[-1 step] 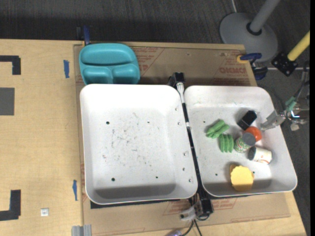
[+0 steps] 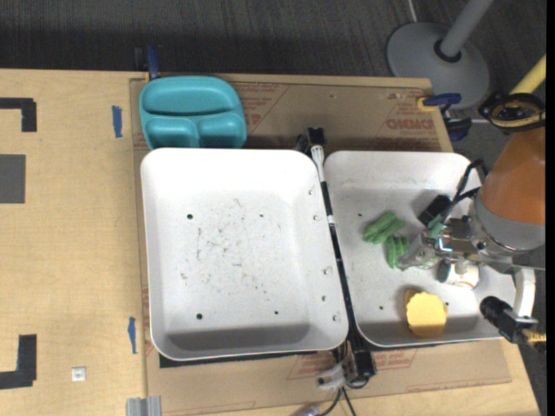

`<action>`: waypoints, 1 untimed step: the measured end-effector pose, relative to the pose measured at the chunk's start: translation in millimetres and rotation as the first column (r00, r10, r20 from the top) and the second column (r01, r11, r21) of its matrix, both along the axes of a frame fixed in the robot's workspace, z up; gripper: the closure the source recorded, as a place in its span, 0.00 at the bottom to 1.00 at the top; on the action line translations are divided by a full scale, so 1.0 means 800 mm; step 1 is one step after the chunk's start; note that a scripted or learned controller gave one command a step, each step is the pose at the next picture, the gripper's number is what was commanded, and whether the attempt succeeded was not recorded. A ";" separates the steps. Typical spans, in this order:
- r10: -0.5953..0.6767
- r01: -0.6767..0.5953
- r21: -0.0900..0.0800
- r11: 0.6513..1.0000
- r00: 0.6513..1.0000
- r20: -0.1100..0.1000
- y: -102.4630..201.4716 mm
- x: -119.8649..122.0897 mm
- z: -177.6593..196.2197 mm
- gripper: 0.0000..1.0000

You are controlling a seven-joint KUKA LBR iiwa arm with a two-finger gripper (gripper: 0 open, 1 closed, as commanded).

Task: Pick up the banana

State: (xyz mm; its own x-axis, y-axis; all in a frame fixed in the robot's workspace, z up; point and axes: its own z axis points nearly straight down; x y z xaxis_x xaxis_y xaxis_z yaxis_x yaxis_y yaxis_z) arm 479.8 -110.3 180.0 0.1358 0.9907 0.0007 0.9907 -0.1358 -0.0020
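One reach underway: my gripper (image 2: 431,254) hangs beside the green beans (image 2: 388,235), finger state unclear, and I see no banana to aim for.

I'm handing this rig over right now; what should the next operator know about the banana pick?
End effector: low over the right bin, finger state unclear from this angle.
Yellow item, likely the banana seen end-on: lies near the right bin's front edge, apart from the end effector.
Green items: beside the end effector, toward the left bin.
Done: nothing lifted.
Left: move to the yellow item, grasp it, lift it.
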 end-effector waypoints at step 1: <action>0.184 -0.184 0.000 0.983 0.983 0.004 0.021 0.019 -0.118 0.00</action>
State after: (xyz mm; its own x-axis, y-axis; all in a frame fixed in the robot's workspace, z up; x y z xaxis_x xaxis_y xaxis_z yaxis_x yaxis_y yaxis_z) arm 495.2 -93.6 85.9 -0.0488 0.9988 0.0016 0.9988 0.0488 0.0016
